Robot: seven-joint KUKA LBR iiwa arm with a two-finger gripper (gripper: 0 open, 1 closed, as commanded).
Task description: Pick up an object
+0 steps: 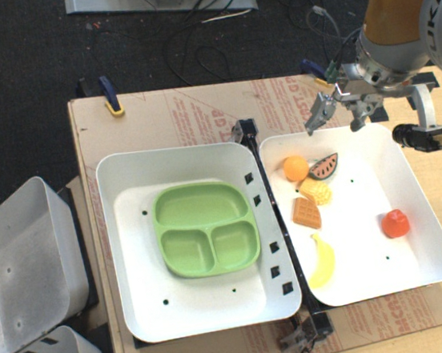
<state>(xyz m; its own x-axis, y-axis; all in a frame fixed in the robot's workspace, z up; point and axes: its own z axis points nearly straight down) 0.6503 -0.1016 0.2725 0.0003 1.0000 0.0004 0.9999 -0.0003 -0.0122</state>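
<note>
1. Because the task leaves the choice open, the toy foods are lying loose and mostly apart on the floor of the right bin (pixel 425 258), each offering its own grasp.
2. Nearest in that bin, the banana (pixel 323 261) is resting by the left wall, with the red piece (pixel 395 223) sitting alone toward the right wall, well apart from it.
3. Farther up, the waffle (pixel 307 213), corn (pixel 316 191), orange (pixel 296 167) and watermelon slice (pixel 324 167) are crowding together, some touching.
4. Beside it, the left bin (pixel 133 304) is carrying a green divided tray (pixel 207 227).
5. At the right bin's far rim, the gripper (pixel 340 117) is hanging above the desk, fingers spread apart and holding nothing, while the arm (pixel 401 11) is reaching in from the right.
</note>
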